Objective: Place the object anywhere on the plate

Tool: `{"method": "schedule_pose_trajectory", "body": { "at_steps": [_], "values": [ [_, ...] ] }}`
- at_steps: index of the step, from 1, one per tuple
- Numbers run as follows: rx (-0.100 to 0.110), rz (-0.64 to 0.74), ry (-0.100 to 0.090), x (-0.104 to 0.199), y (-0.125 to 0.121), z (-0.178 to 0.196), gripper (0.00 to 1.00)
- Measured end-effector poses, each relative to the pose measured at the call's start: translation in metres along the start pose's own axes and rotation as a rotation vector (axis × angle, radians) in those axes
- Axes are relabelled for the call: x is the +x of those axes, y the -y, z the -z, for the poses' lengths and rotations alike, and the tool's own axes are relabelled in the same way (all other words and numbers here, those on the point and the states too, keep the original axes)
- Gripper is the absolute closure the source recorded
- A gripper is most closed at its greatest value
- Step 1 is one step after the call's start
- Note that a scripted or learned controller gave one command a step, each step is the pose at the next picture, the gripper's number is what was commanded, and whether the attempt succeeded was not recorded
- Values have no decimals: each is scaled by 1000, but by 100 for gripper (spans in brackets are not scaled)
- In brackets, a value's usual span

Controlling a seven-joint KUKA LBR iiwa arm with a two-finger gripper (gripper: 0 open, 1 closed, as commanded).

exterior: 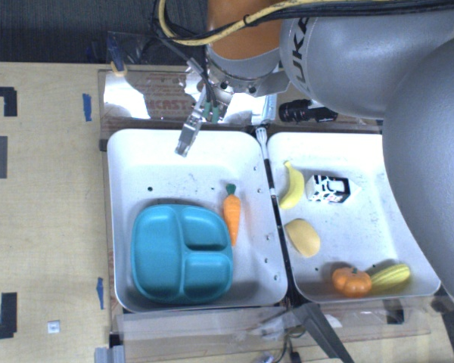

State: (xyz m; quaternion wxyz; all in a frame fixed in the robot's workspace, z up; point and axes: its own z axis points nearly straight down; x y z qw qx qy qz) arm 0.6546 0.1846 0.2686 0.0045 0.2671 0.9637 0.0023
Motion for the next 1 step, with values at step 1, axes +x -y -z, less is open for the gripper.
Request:
{"method": "schedule_pose_trajectory", "body": {
  "at_steps": [1],
  "values": [
    [-4, 1, 6, -1, -1, 11, 100]
  ]
}}
